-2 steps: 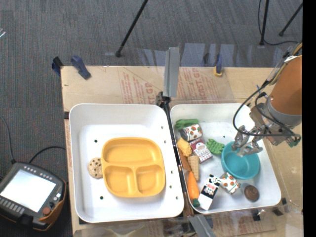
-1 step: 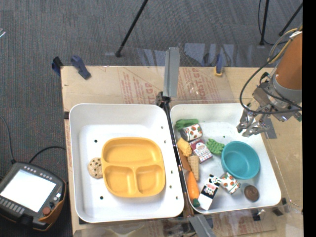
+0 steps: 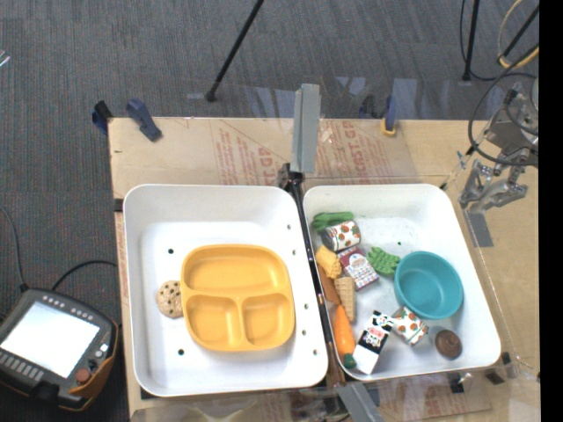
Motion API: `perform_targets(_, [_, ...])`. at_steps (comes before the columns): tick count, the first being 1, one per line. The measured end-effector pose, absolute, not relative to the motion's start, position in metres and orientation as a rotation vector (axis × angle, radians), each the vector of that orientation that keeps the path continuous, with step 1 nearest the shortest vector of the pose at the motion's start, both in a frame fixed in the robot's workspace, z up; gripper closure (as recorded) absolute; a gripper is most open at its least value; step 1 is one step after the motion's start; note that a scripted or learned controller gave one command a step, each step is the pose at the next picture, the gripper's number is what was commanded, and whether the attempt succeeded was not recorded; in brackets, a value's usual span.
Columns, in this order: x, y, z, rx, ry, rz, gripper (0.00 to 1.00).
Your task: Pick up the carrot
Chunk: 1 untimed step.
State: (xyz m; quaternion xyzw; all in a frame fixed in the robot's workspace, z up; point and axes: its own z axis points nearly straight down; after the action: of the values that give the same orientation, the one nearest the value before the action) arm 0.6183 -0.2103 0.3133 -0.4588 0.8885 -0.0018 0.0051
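The carrot (image 3: 342,328) is orange with a green tip. It lies lengthwise in the right bin (image 3: 422,200), against that bin's left wall near the front, between a waffle cone (image 3: 346,295) and a black-and-white milk carton (image 3: 372,342). My gripper (image 3: 494,190) hangs outside the right bin, beyond its far right corner and well away from the carrot. Nothing shows in its grasp.
The right bin also holds a teal bowl (image 3: 428,285), two small printed cans (image 3: 342,236), green toy vegetables (image 3: 383,259), a strawberry-print can (image 3: 407,325) and a brown cookie (image 3: 449,344). The left bin (image 3: 149,227) holds a yellow divided plate (image 3: 237,295) and a chip cookie (image 3: 169,299).
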Motion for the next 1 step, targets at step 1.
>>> perform_targets(1, [0.5199,-0.2117,0.3331,-1.871,2.519,0.005,1.00])
